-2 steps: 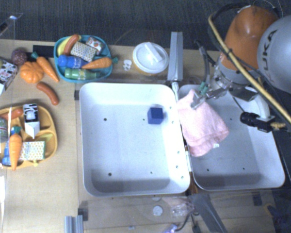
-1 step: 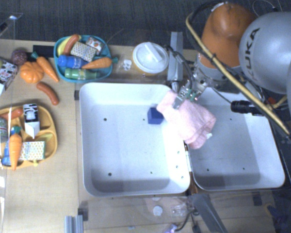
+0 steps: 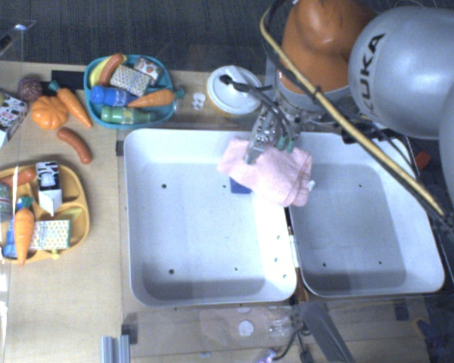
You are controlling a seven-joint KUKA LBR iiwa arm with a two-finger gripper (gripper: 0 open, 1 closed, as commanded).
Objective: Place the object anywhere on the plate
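Across the shared rim between the left bin (image 3: 204,225) and the right bin (image 3: 363,225) lies a crumpled pink cloth (image 3: 276,174), its long axis running from upper left to lower right. One end sits inside the left bin, over a small blue object (image 3: 240,187); the other hangs into the right bin. Directly above the cloth's upper edge, the gripper (image 3: 266,144) touches the fabric, though whether its fingers pinch it I cannot tell. Both bin floors lie bare toward the near edge. Toy food clutters the bench (image 3: 98,278) at left.
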